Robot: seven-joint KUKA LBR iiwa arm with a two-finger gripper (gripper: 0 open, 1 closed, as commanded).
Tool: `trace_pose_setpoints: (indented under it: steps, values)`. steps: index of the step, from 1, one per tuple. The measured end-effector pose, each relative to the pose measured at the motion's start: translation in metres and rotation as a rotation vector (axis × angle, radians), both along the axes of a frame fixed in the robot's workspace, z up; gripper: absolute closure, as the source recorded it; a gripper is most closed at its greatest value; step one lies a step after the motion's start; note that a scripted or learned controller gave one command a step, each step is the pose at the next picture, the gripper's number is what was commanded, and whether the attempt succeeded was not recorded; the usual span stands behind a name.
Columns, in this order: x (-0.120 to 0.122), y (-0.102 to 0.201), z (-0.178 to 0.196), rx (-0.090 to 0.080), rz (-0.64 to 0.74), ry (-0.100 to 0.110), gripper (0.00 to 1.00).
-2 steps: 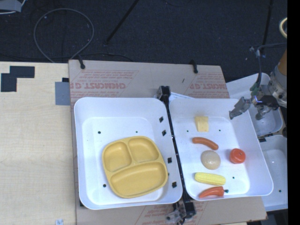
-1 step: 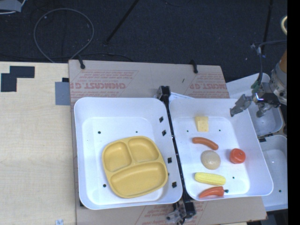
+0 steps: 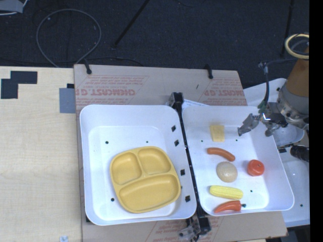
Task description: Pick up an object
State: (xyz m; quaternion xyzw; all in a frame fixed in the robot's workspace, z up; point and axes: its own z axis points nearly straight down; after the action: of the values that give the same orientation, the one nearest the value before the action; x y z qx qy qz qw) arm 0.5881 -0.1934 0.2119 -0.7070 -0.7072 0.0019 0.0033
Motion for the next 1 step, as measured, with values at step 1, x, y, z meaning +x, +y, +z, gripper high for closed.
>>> trace_pose_setpoints:
  steps: [1]
  values:
    - [0.008, 0.004, -0.0482, 0.0, 0.003, -0.001, 0.0]
